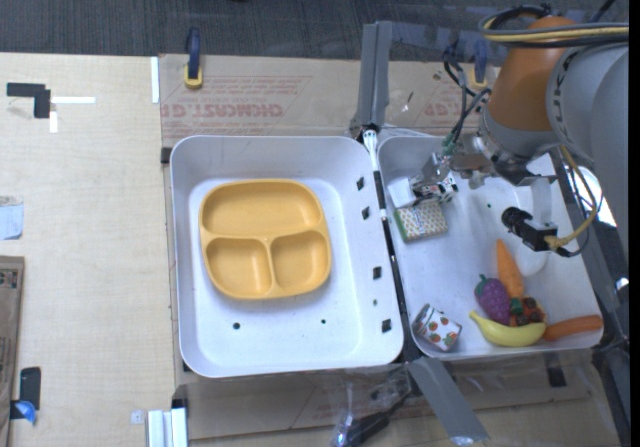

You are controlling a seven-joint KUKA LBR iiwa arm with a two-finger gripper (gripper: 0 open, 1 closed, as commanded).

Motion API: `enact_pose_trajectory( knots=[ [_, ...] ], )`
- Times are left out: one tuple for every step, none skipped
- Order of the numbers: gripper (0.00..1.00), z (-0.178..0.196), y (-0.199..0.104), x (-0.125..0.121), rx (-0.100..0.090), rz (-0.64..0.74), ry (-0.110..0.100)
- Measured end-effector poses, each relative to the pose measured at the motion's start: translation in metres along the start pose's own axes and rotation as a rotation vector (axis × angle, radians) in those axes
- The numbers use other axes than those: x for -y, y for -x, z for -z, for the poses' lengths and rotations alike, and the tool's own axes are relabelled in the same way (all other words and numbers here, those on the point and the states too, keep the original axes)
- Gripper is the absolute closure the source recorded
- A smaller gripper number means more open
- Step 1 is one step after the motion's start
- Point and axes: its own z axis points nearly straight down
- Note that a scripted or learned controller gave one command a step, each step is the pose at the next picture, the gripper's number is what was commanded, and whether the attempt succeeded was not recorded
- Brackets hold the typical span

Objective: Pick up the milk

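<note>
A pale wooden bench carries two shallow white bins side by side, with dark grey carpet beyond its far edge. The left bin holds a yellow divided plate lying flat near its middle. The right bin holds the clutter. The milk, a small carton with a patterned face, lies tipped at the near left corner of this bin, close against the wall between the bins. Just to its right sit a yellow banana, a purple bunch of grapes and some red fruit touching them, with one orange carrot standing above and another lying along the near right edge. A green-speckled sponge-like block rests at the far left of the bin. The gripper hangs right above that block, well apart from the milk; whether its fingers are apart or together cannot be told from this angle. The grey arm with its orange band fills the upper right, cables looping round it.
</note>
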Motion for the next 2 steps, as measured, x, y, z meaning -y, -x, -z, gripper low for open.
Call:
enact_pose_trajectory(
  knots=[
    [0.0, -0.001, -0.002, -0.001, 0.006, 0.128, -0.001],
    [0.0, -0.002, -0.004, 0.011, 0.006, 0.183, -0.002]
  ],
)
